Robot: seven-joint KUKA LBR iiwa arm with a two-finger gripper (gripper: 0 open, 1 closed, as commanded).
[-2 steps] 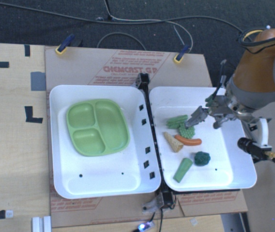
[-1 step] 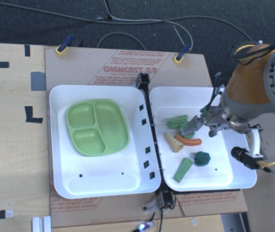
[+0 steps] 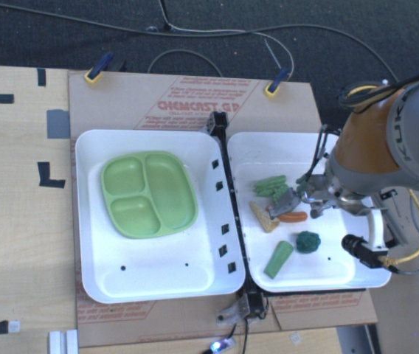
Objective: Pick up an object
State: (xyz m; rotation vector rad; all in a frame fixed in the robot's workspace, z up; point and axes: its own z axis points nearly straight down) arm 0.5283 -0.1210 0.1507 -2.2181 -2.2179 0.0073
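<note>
Cardboard covers the counter (image 3: 121, 98) under two white bins, and in the right bin (image 3: 268, 150) the end effector (image 3: 289, 201) hangs low among toy foods, its grip state unreadable, just above the orange carrot (image 3: 293, 216) whose long axis runs left-right

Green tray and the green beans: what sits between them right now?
In the camera view, the black divider where the two bins meet runs between the green tray and the green beans; the rest is bare white bin floor.
</note>
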